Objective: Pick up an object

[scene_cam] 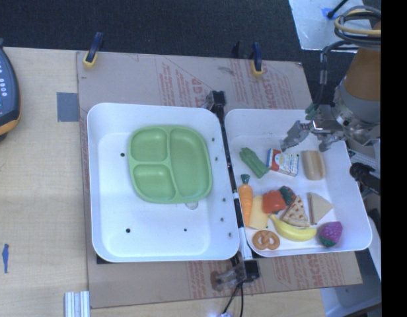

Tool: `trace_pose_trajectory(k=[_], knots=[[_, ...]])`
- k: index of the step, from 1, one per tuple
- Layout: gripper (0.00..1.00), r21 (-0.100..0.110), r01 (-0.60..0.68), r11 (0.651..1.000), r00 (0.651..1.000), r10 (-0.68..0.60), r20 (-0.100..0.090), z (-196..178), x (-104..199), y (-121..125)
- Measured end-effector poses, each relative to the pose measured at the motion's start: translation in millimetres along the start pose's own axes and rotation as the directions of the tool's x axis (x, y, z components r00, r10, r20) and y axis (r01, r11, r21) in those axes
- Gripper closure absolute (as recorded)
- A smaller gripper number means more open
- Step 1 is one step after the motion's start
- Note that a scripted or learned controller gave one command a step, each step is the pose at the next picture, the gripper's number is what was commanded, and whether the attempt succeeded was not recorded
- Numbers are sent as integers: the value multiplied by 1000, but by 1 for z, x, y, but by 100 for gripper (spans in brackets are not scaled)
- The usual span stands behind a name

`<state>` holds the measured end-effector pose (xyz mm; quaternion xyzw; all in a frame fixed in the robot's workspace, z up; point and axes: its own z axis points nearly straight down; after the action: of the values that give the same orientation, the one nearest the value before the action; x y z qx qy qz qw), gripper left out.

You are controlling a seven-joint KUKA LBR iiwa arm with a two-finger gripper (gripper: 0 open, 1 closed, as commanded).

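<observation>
Table (38, 197): one light wooden surface is seen, with one brown cardboard sheet (157, 84) laid on it; two clamps, one yellow-tipped (92, 51) and one blue (256, 59), are fixed at the sheet's far edge

Bins: two are counted, side by side and touching along the middle; the left bin (111, 236) and the right bin (362, 223) are both white and shallow

Left bin contents: one green divided plate (170, 162) with three compartments is seen lying flat toward the far side

Right bin contents: ten toy foods are counted; one green vegetable (254, 162); one small carton (283, 162) with a red and blue label; one bread roll (313, 165); one carrot (245, 202); one pale yellow block (259, 213); one red tomato (274, 201); one pizza slice (296, 212); one sandwich wedge (319, 207); one banana (293, 231); one pretzel (265, 240); one purple berry cluster (330, 233) is found in the near right corner, which makes eleven

Arm (362, 78): one is seen reaching in from the right, orange-banded above the wrist

End effector (299, 137): it is held just above the far edge of the carton and the bread roll; no object is seen between its parts; whether it is released or clenched cannot be told

Other: one handheld pendant (2, 91) is lying at the table's left edge
</observation>
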<state>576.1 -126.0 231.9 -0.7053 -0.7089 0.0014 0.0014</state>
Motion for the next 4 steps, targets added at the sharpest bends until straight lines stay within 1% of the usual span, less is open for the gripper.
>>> trace_pose_trajectory(k=[1, 2, 3, 4], knots=[[0, 7, -2, 1000, 1000, 2, -2, 81, -26, -49], [0, -12, 3, 1000, 1000, -2, 5, 140, 12, -62], [100, -7, 4, 1000, 1000, -4, 3, 128, 11, -62], [0, -7, 4, 1000, 1000, -4, 3, 128, 11, -62]])
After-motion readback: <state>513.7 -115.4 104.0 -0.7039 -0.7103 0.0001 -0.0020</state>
